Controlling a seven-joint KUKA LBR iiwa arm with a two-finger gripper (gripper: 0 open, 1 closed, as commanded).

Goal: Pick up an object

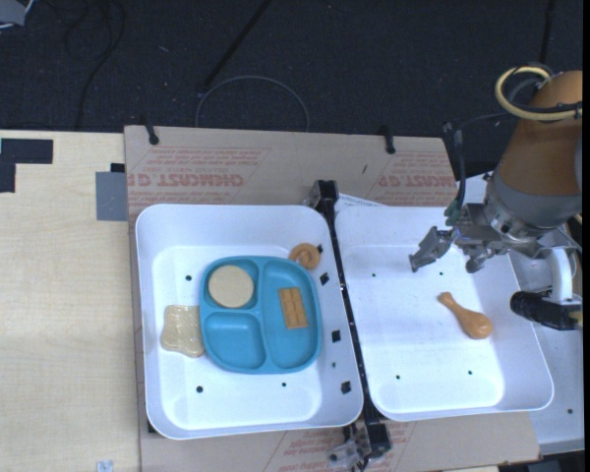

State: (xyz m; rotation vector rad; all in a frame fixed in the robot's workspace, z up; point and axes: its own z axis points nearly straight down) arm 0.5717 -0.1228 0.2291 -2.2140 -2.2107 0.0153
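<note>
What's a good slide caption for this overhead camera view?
Gripper hovers open over the right bin above a wooden spoon; left bin holds a blue tray.

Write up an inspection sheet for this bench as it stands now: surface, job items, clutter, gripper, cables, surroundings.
Surface: two shallow white bins side by side, left bin and right bin, on brown cardboard over a pale wooden bench.
Job's things: a tan drumstick-shaped toy lies alone in the right bin. In the left bin, a blue divided tray holds a round tan disc and a brown bar; a pale toast-like piece and a small brown ring lie beside the tray.
Clutter: nothing seen.
Gripper: gripper above the right bin, up-left of the drumstick, holding nothing.
Cables: black cables on the dark floor behind; a yellow loop on the arm.
Surroundings: dark carpet.
</note>
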